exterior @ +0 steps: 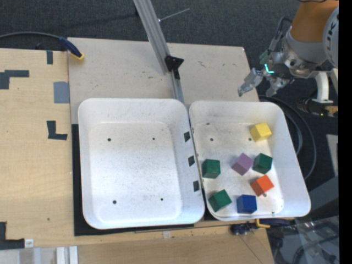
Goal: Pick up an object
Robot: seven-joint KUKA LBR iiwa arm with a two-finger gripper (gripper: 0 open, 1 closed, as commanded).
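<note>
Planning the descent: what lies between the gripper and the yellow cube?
In the camera view, bare bench top, then the right bin's rim and bare white floor lie between the gripper and the yellow cube; no other block stands there.

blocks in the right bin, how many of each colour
green blocks: 3
yellow block: 1
purple block: 1
orange block: 1
blue block: 1
total: 7, all in the right bin
</note>
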